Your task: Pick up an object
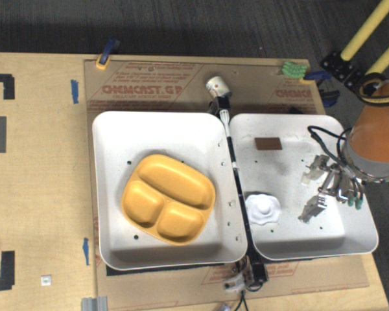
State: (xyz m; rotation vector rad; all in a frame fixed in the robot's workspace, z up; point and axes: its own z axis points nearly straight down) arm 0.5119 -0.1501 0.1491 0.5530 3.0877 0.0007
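White plastic, small and low: the white object (262,208) lies in the right bin (360,238), at about 7 o'clock of that bin's floor, close to the divider between the 2 bins. It looks like a scalloped disc with a raised knob in the middle. Judged light, rigid and fairly smooth, so likely to skid on the bin floor if nudged from 1 side only.

Best hold, as a judgement: the central knob, or pinch across the disc rim with the jaws pressed well down.

Gripper (321,190) hangs over the same bin at about 3 o'clock, well apart from the white object, with nothing visible between its fingers. Cables and metal parts clutter the view; cannot tell whether the jaws are released or clenched.

Other candidates: a brown block (268,144), flat and rectangular, at 11 o'clock of the right bin; probably stiff but thin, so hard to get under. A yellow divided tray (168,198) sits upside-down-looking in the left bin (110,173), broad, rounded, likely too wide for a pinch.

Worktop (39,173) is tan board.
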